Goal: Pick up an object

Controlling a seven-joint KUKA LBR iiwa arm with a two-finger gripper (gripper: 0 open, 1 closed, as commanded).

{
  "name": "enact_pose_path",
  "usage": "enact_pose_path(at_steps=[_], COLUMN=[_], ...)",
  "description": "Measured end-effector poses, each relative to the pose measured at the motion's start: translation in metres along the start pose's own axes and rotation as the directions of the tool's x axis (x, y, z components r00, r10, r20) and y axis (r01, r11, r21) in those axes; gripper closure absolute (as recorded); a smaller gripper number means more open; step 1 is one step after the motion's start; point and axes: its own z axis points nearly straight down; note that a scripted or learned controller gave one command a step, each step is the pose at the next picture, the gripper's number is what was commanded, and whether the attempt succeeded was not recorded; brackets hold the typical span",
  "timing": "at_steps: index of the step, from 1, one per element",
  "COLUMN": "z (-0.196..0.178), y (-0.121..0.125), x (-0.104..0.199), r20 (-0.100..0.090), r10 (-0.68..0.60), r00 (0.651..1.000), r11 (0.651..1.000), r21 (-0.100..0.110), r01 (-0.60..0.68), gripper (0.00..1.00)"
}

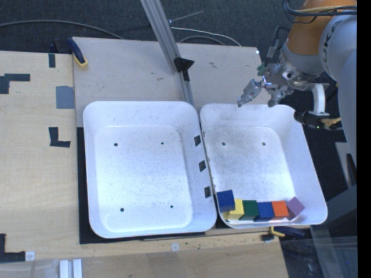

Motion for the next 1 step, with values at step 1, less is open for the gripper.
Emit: enact_pose_path(at_steps=[1], z=[-0.0101], y=[0.0003], x=[0.0008], r20=[0.001], r10=[-0.002], r00=[1.000], r11=[1.000], r21=[0.000], r01=[0.002], gripper=[1.00])
